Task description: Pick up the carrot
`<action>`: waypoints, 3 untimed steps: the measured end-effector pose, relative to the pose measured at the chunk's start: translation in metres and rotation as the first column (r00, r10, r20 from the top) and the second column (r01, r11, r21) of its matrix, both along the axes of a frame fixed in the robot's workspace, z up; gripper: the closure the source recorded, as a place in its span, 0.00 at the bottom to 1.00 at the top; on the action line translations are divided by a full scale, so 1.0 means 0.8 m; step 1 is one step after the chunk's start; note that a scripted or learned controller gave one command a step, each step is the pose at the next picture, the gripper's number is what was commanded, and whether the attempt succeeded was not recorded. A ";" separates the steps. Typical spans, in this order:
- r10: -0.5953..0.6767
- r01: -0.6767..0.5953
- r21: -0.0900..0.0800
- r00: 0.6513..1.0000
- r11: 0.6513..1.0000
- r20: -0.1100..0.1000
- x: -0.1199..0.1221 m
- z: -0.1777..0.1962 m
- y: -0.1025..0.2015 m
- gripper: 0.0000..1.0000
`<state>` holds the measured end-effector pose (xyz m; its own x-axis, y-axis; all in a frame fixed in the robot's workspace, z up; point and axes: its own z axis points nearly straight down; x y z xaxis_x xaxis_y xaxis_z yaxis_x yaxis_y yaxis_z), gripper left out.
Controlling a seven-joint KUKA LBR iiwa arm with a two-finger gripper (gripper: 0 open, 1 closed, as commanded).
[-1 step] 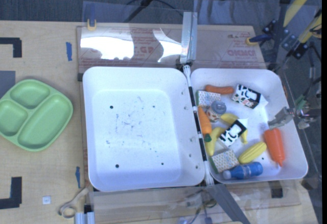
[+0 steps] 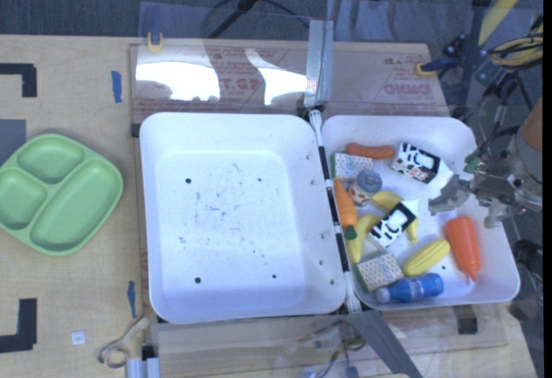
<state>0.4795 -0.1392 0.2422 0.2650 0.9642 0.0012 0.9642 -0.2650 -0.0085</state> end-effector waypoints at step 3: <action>0.185 -0.185 -0.001 0.983 0.983 0.002 -0.001 -0.075 0.085 0.00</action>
